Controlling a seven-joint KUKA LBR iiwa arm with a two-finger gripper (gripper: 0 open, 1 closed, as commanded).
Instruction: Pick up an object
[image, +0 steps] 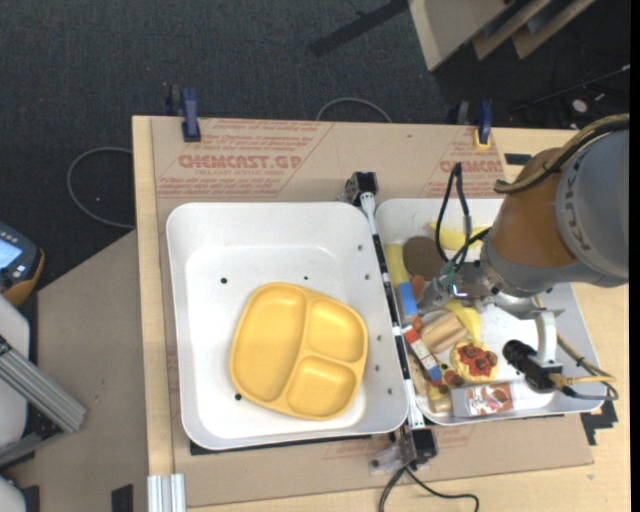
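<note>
While low over the right shallow white bin (520, 212), at three o'clock: grey arm's gripper (452, 290), finger state impossible to tell, just above cluttered small objects (462, 352). At nine o'clock: yellow three-compartment plastic plate (298, 349) in left bin (200, 300).

Divided tray (298, 349) in left bin (200, 240), clutter in right bin (410, 212)

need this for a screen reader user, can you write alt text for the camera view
A grey robot arm with an orange band reaches from the right and lowers its pincer into the right white bin, which is crowded with small objects. The left white bin holds a yellow three-compartment plate. Both bins sit side by side on a cardboard-covered bench.
</note>
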